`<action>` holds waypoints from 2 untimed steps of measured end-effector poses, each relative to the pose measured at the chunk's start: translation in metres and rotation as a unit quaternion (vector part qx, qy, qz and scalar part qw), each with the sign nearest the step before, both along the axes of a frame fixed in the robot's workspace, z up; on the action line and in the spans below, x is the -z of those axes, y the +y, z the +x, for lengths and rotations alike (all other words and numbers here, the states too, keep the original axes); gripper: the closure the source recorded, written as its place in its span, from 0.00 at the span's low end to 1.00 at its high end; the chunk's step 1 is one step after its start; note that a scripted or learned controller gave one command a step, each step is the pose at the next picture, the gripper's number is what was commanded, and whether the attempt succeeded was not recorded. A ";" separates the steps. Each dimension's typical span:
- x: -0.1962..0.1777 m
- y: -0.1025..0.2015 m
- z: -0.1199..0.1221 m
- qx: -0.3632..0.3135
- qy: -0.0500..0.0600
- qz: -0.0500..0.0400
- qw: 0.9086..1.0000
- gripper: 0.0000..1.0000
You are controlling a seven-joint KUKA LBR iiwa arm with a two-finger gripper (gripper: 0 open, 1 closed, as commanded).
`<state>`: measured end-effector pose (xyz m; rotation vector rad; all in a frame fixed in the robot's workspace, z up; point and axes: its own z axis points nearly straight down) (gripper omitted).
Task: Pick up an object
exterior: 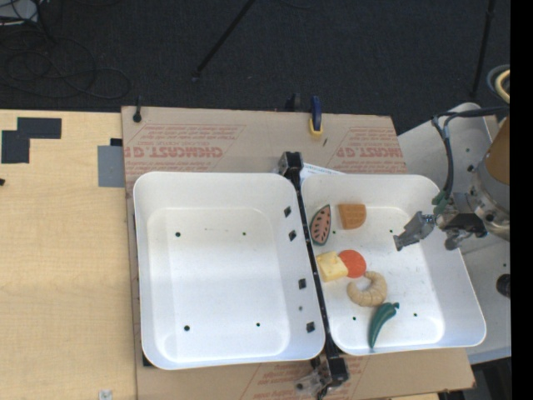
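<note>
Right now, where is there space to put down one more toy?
The left bin has bare floor all across. In the right bin, the right side is free. It is crowded near the divider, where the watermelon slice, tomato and green pepper lie.

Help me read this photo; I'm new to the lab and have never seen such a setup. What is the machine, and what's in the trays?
The photo is taken by one fixed camera above a bench, looking down at a slant. Two shallow white trays sit side by side. The left tray has nothing in it. The right tray holds toy food: a watermelon slice, an orange block, a yellow cube, a red tomato, a beige ring-shaped piece and a green pepper. From the right, a robot arm reaches in; its tool hangs over the right tray's upper right part, with nothing in it.
</note>
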<state>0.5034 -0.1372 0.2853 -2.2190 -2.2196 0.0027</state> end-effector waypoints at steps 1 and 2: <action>0.138 0.029 0.003 -0.001 0.007 0.002 1.000 0.00; 0.195 0.040 -0.031 0.000 0.004 0.001 1.000 0.00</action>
